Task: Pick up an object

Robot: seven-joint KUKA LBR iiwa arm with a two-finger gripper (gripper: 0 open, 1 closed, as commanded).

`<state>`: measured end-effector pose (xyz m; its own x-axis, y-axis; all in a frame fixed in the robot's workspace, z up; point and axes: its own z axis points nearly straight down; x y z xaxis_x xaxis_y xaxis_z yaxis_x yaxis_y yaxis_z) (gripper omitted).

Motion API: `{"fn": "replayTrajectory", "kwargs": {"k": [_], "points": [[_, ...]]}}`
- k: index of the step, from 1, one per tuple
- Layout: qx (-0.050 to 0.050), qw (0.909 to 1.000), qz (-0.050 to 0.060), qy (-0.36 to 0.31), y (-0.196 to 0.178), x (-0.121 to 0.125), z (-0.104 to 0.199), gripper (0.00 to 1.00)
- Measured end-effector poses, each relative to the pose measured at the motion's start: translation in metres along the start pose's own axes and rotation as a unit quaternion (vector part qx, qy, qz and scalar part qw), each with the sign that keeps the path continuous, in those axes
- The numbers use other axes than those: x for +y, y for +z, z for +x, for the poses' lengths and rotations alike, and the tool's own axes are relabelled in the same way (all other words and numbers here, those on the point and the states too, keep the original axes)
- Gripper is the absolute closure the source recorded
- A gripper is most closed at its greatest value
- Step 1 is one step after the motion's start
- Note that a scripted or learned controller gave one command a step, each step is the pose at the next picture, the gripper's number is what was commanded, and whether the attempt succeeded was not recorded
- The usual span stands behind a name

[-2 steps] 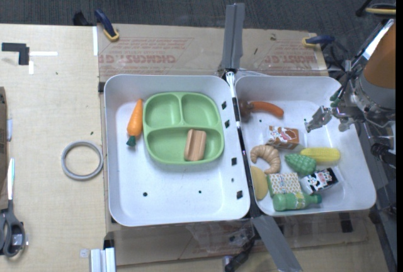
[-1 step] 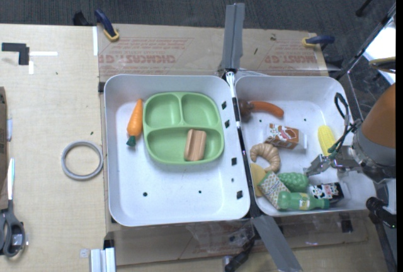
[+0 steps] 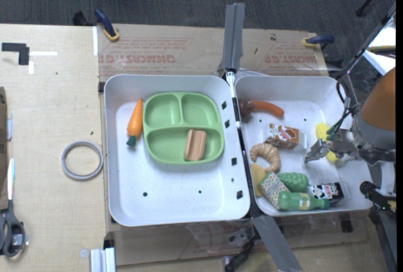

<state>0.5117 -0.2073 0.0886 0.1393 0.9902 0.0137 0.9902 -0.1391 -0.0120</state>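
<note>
My gripper (image 3: 322, 155) reaches in from the right over the right bin (image 3: 296, 85), low above its floor. Its fingers are open with nothing between them. A yellow toy (image 3: 322, 131) lies just above it in the view. To its left are a croissant (image 3: 266, 153) and a red snack packet (image 3: 283, 136). Below it lie a black-and-white carton (image 3: 327, 191), a green bottle (image 3: 299, 202) and a green bumpy toy (image 3: 293, 180). An orange-red sausage (image 3: 264, 107) lies near the bin's far wall.
The left bin (image 3: 119, 157) holds a green divided plate (image 3: 157, 116) with a brown bun piece (image 3: 195, 145) in it, and a carrot (image 3: 135, 121) beside the plate. A grey ring (image 3: 82, 159) and scissors (image 3: 11, 226) lie on the bench at left.
</note>
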Motion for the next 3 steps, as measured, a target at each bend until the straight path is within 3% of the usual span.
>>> {"fn": "replayTrajectory", "kwargs": {"k": [1,2,3], "points": [[-0.007,0.9998,-0.005,-0.020,-0.041,0.033,-0.002,0.00],[-0.002,0.9999,-0.004,-0.013,-0.001,0.059,0.008,0.00],[-0.006,0.9999,-0.003,-0.013,-0.008,0.059,0.005,1.00]]}}
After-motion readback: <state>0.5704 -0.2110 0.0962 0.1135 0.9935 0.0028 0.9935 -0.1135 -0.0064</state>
